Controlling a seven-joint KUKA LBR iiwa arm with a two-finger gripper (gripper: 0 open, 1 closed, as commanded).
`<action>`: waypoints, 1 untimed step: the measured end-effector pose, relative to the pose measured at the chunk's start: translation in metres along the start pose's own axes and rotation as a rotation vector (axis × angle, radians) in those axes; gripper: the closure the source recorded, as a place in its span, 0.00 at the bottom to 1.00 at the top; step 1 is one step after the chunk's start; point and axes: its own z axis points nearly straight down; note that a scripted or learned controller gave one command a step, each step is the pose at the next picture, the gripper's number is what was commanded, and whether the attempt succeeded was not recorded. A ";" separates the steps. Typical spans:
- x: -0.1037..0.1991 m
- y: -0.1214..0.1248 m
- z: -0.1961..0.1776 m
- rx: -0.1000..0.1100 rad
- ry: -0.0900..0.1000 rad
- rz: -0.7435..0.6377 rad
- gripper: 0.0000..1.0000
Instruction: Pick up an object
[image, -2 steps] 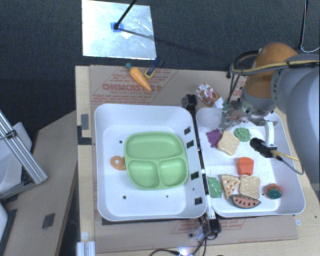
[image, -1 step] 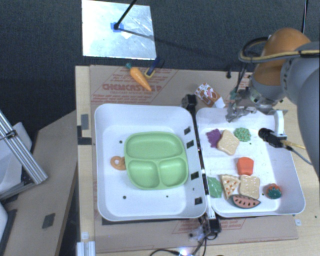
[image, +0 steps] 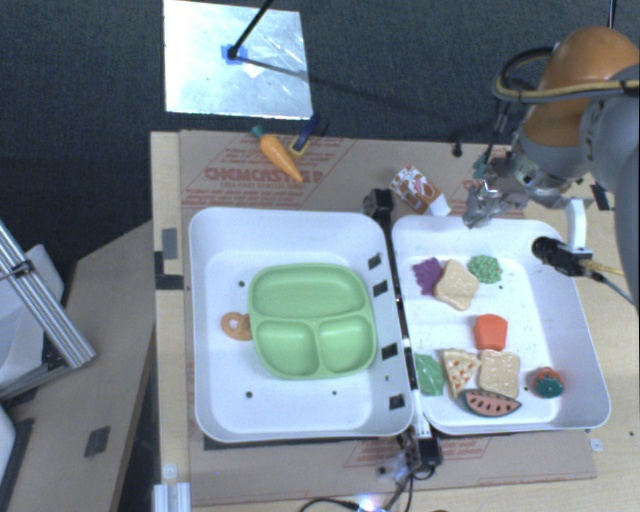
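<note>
Your gripper hangs over the right bin's far rim; you cannot tell how it is set. Toy foods lie below it, the green broccoli piece nearest. Cardboard covers the bench, a foil sheet on dark floor beyond.

From my remote seat I see a dark blue-grey carpeted floor around the pale wooden bench. A shiny square silver sheet lies on the floor beyond it. At the left, slanted aluminium frame rails stand beside a lower tan side table.
</note>
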 end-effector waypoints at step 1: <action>0.000 0.001 -0.031 0.003 0.001 -0.001 1.00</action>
